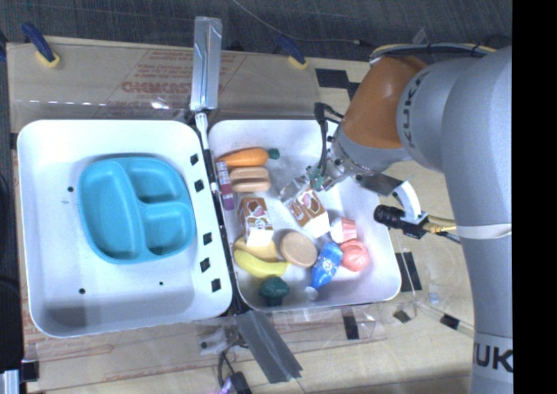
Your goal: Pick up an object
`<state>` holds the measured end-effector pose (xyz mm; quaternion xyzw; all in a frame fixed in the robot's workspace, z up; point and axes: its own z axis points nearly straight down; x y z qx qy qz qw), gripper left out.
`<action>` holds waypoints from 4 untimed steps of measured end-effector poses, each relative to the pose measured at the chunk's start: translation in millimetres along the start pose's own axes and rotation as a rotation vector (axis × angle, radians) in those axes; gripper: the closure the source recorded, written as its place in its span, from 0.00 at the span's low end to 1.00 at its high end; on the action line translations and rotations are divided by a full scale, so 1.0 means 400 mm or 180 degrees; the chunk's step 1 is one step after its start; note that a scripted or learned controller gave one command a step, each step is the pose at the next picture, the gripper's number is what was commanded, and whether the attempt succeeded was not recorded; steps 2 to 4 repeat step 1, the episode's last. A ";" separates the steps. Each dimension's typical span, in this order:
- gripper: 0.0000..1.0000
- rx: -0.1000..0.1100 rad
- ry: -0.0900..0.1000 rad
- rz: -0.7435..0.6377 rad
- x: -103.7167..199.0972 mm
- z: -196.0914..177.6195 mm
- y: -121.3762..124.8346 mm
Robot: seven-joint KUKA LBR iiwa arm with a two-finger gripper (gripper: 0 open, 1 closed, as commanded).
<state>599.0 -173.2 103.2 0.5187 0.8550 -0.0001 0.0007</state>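
The right bin (pixel 370 292) holds a heap of toy food. An orange carrot (pixel 246 157) and a tan bun (pixel 251 180) lie at the back left. Two brown-and-white cartons (pixel 254 211) (pixel 307 208) sit in the middle. In front lie a yellow banana (pixel 255 263), a round tan disc (pixel 298 249), a blue bottle (pixel 326 264), a pink-red piece (pixel 352 254) and a dark green piece (pixel 274 290). My gripper (pixel 313 180) is low in this bin, just above and behind the right-hand carton, with the orange-banded wrist (pixel 379 110) over the bin's back right corner.
The left bin (pixel 43 210) holds a blue divided tray (pixel 139 207). A metal bar (pixel 205 62) stands at the back between the bins. The grey arm (pixel 470 123) covers the right side of the bench. A black fitting (pixel 396 217) juts over the right bin's edge.
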 end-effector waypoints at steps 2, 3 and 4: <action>1.00 -0.0006 0.0000 0.0782 0.157 -0.230 0.067; 1.00 -0.0006 0.0000 0.0782 0.157 -0.230 0.067; 1.00 -0.0006 0.0000 0.0782 0.157 -0.230 0.067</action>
